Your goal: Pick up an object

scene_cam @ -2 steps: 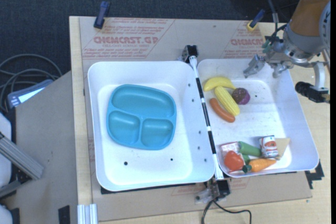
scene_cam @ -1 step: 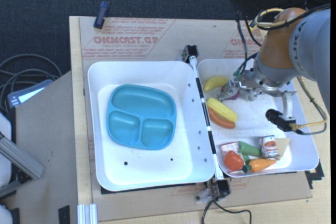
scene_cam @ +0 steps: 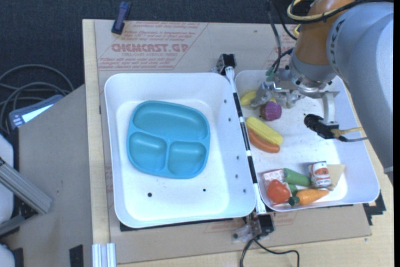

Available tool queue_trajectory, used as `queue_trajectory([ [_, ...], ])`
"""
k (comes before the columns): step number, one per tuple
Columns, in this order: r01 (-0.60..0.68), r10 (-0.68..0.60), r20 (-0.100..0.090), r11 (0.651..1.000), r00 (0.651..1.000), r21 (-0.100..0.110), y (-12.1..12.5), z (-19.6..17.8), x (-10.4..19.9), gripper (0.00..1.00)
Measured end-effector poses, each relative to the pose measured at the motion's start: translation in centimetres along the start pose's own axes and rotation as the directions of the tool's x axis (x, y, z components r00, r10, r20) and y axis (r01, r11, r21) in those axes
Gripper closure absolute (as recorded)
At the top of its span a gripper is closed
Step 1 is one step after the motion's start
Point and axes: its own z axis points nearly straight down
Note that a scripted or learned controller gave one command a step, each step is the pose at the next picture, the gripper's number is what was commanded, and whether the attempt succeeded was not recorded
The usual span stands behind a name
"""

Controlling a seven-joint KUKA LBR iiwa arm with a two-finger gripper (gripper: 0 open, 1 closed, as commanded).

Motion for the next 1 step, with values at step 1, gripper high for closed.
queue_trajectory([
  [1,0.000,0.000,-0.002,1.000,1.000,-0.004,0.05,-0.97,0.17,1.00],
])
